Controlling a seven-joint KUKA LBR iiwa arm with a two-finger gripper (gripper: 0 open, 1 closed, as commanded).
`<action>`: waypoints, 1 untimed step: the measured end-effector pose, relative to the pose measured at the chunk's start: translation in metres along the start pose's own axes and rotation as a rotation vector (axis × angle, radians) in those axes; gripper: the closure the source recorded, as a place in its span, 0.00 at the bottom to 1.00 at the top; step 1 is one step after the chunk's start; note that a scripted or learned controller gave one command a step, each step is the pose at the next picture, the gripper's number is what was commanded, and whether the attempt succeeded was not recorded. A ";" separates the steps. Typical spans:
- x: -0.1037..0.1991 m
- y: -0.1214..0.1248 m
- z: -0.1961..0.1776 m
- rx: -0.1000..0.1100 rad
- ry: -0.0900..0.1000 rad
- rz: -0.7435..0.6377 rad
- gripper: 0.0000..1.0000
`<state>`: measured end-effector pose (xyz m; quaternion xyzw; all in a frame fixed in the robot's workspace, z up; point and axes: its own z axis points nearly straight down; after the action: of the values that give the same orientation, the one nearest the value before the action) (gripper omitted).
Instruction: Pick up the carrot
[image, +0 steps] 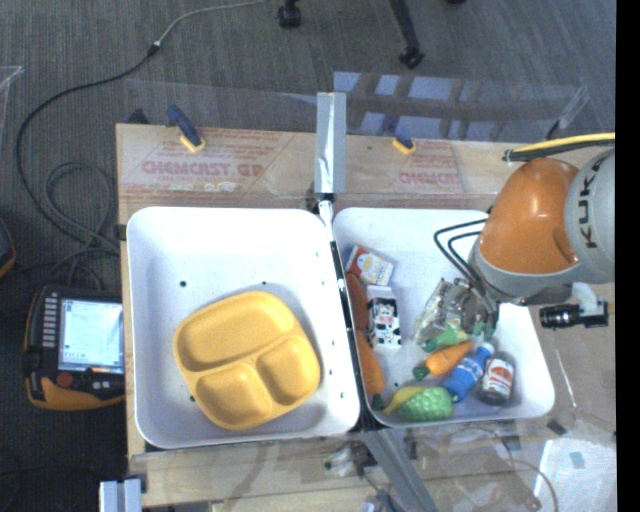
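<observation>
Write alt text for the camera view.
A grey-and-orange robot arm hangs its gripper over the right white bin, just above a small carrot among toy groceries. The left bin holds a yellow divided plate.

Orange carrot (447, 359) lies tilted in the right bin (420, 228).

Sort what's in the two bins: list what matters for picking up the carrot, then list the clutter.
For the job:
carrot, right bin
claw, just above it

Clutter:
yellow tray, left bin
blue bottle
green fruit
cow carton
small box
dark jar
</observation>
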<state>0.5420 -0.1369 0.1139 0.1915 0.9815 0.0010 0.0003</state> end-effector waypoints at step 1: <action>-0.020 -0.065 -0.077 0.002 -0.003 0.057 1.00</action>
<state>0.5359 -0.2047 0.1911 0.2196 0.9756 -0.0004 0.0013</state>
